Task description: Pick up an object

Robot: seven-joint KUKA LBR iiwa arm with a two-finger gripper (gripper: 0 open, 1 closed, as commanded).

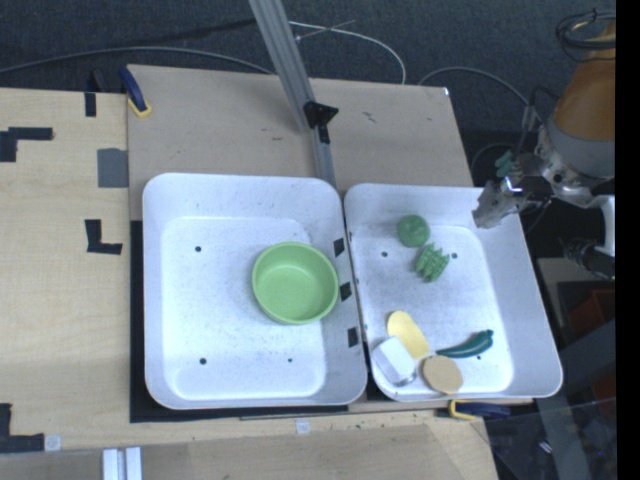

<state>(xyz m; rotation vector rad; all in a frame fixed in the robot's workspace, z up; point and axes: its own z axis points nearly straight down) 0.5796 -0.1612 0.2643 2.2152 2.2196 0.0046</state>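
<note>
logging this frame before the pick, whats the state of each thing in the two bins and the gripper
light green round plastic bowl: upright, open side up, alone in the left white bin.
dark green ball: resting in the right white bin.
green ridged toy: lying loose beside the ball.
yellow oval piece: lying flat.
tan round disc: lying at the near wall.
dark green pepper-like toy: on its side.
gripper: over the right bin's far right rim, holding nothing.

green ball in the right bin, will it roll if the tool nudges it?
Probably: the green ball looks round and sits free on the flat floor of the right bin, nothing bracing it. It may stop against the spiky green toy close by. Likely light.
</note>
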